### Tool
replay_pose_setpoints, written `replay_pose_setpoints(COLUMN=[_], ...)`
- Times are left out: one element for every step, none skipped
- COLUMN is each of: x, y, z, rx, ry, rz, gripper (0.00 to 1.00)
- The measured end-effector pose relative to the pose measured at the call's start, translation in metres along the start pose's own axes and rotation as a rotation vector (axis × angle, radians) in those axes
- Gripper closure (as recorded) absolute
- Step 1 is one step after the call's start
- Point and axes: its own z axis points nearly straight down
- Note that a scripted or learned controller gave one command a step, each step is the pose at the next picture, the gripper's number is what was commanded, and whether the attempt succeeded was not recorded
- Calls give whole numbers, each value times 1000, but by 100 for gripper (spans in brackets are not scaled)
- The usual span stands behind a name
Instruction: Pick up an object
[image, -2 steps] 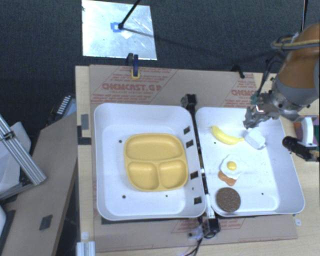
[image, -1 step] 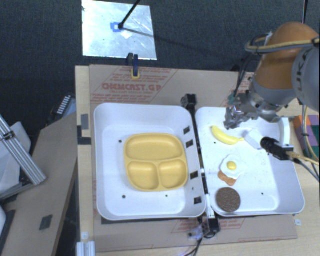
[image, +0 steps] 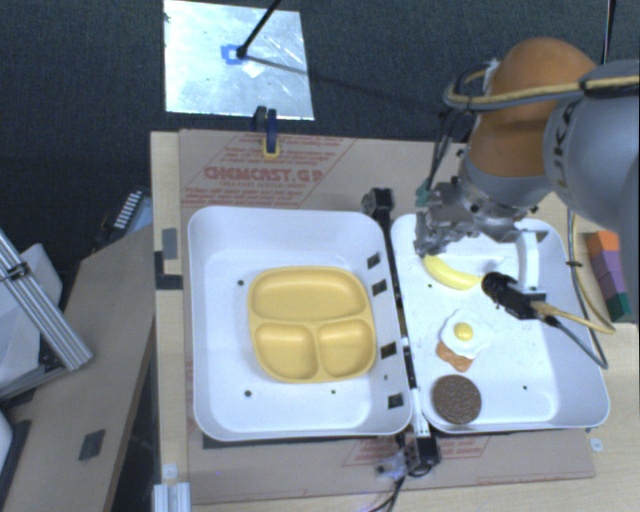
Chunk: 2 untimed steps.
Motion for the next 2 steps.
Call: replay_pose_setpoints(x=[44, 99], y=[-5, -2], z=[7, 8], rx=[1, 0], ry=[-1, 0], rz=[1, 1], gripper=[100, 100])
